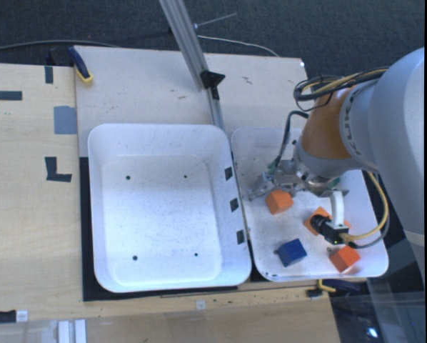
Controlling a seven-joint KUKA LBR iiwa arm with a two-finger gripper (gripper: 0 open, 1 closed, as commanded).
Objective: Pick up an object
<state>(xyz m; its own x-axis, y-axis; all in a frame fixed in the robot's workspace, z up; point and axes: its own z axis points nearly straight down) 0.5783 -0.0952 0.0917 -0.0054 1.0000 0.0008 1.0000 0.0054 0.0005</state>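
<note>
Two bins [99, 148]; tool [265, 188] beside orange block [278, 201].

Large rounded arm [395, 120], smooth pale grey casing with a soft sheen. Broad orange band [324, 131] above the wrist, glossy, curved around the joint. Below it a grey wrist collar and a small metallic gripper [267, 186] with silvery parts. Bundle of thin black and yellow cables [320, 86] looped over the top of the band, another yellow and black cable [378, 220] curving down along the lower side. Short white cylindrical fitting [337, 207] beside the wrist.
</note>
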